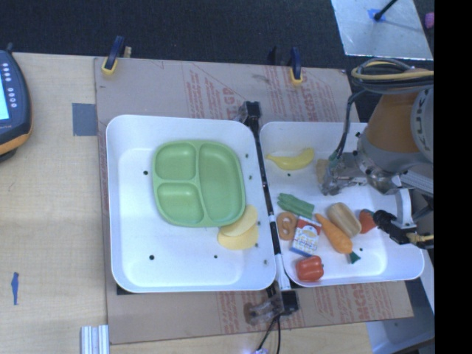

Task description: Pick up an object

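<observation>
The right bin (369, 271) holds a yellow banana (291, 158), a green vegetable (295, 203), a brown pretzel (286, 223), a small printed box (306, 237), an orange carrot (335, 234), a tan bread roll (344, 217), a red pepper (310, 268) and a red piece (367, 220). My gripper (334, 181) is low over the upper middle of this bin, to the right of the banana and above the bread roll. A small tan thing (321, 169) lies against its left side; I cannot tell what it is.
The left bin (129, 198) carries a green divided plate (199, 183) with a yellow wedge (240, 233) at the plate's lower right corner. A black rail (262, 175) runs between the bins. Clamps (296, 68) sit at the board's far edge. A handheld pendant (11, 102) lies at far left.
</observation>
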